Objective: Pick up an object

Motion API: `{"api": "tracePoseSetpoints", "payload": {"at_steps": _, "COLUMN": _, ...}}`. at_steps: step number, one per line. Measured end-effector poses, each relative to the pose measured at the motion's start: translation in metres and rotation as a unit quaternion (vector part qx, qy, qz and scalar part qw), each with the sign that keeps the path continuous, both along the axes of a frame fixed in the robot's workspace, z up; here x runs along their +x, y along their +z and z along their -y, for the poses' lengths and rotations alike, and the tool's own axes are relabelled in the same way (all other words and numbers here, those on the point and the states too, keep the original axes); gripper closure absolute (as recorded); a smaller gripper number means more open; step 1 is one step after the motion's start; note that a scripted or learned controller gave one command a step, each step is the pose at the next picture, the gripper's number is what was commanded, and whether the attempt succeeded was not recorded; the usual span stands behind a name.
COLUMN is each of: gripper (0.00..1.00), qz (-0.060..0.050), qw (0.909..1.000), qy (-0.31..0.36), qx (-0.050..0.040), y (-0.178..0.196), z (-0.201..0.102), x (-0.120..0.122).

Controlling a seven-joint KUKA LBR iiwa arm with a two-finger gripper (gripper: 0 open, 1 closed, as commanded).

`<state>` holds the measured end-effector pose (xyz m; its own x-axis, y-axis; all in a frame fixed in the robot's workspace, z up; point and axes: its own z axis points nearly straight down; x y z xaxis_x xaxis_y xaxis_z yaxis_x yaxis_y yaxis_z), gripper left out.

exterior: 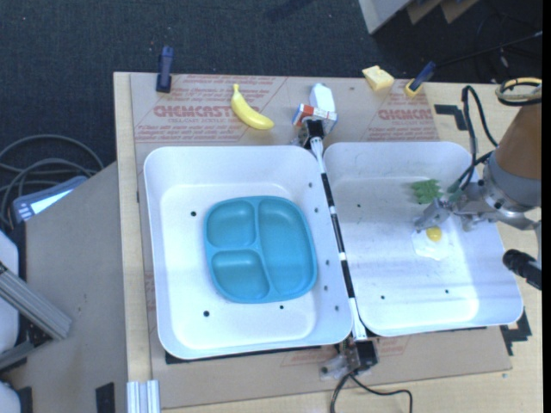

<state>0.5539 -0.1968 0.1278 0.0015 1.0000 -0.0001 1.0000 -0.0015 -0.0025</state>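
1. Fried-egg toy [432, 241] lies in the right bin [405, 312], beside a green leafy toy [424, 190].
2. End effector [435, 215] hangs just above the egg; its opening cannot be told.
3. Blue divided plate [260, 248] sits in the left bin [181, 196].

Blue tray [260, 249] fills left bin [172, 317] mid, right bin [387, 308] front open.

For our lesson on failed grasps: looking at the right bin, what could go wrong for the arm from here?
1. The fried egg toy lies flat on the right bin, so the gripper may slide over it.
2. The green leafy toy sits just beside the gripper and might get nudged or caught instead.
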Motion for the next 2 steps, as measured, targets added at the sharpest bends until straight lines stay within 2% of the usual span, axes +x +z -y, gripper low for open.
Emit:
{"api": "tracePoseSetpoints", "payload": {"at_steps": 1, "gripper": 0.00, "qz": 0.001, "qw": 1.0000, "qy": 0.002, "qx": 0.0002, "y": -0.044, "z": -0.030, "x": 0.043}}
{"api": "tracePoseSetpoints", "payload": {"at_steps": 2, "gripper": 0.00, "qz": 0.003, "qw": 1.0000, "qy": 0.002, "qx": -0.0008, "y": 0.040, "z": -0.011, "x": 0.076}}
